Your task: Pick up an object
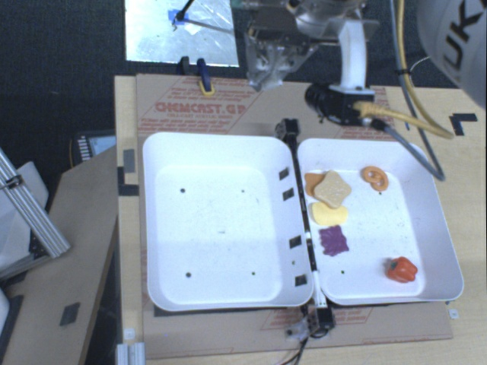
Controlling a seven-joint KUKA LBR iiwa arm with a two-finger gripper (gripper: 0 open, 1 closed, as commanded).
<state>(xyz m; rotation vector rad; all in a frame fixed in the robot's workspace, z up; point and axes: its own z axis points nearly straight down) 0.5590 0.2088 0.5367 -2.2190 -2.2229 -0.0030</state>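
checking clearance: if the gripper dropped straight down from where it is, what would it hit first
Likely the brown board behind the bins, not a bin; the gripper hangs above the bench's far edge, though depth is unclear.

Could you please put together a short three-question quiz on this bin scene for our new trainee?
1. True or false: the red pepper lies in the left bin.
2. What touches the bread slice's lower edge: A) purple piece, B) yellow piece, C) pretzel?
3. Fill in: the gripper hangs above the bench's ____ edge.

Key: 1 false, it lies in the right bin; 2 B; 3 far.
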